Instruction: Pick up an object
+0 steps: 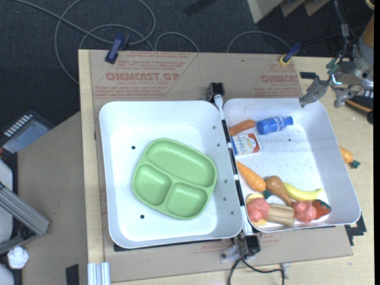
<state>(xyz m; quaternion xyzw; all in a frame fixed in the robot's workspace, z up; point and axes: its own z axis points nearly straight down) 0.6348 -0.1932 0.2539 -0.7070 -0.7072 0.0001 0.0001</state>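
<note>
My gripper (pixel 326 95) hangs above the far right corner of the right bin (pixel 317 138), open, with nothing between its fingers. Below it to the left lies a blue bottle (pixel 274 124), next to an orange sausage-like piece (pixel 242 126) and a red-and-white packet (pixel 246 143). A carrot (pixel 250 174), a brown pear-shaped piece (pixel 275 186), a banana (pixel 302 191), a pink round fruit (pixel 257 208), a tan roll (pixel 279 215) and a red fruit (pixel 306 211) crowd the bin's near edge.
The left bin (pixel 119 129) holds a green divided plate (pixel 174 178). A small orange piece (pixel 347 155) lies outside the right bin's right wall. The bins' shared rim (pixel 227 153) runs between them. Clamps and cables sit at the board's far edge.
</note>
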